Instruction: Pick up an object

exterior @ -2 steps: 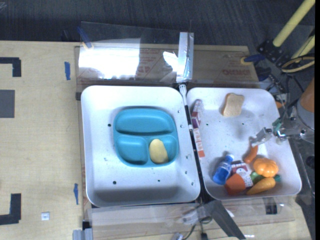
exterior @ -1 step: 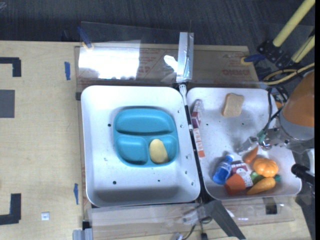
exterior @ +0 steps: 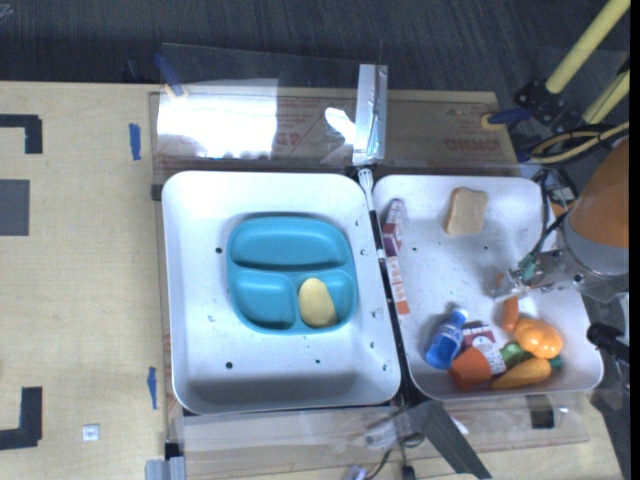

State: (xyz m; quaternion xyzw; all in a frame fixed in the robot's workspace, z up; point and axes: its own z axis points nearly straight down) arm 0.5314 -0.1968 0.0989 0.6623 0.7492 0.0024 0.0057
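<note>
The gripper (exterior: 518, 274) hangs over the right bin (exterior: 430, 258) (fingers' state: I cannot tell), above the orange toy (exterior: 540, 338).

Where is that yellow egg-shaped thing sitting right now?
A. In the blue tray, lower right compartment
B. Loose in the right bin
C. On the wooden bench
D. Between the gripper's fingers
A: the yellow egg lies in the lower right compartment of the blue tray, inside the left bin.
</note>
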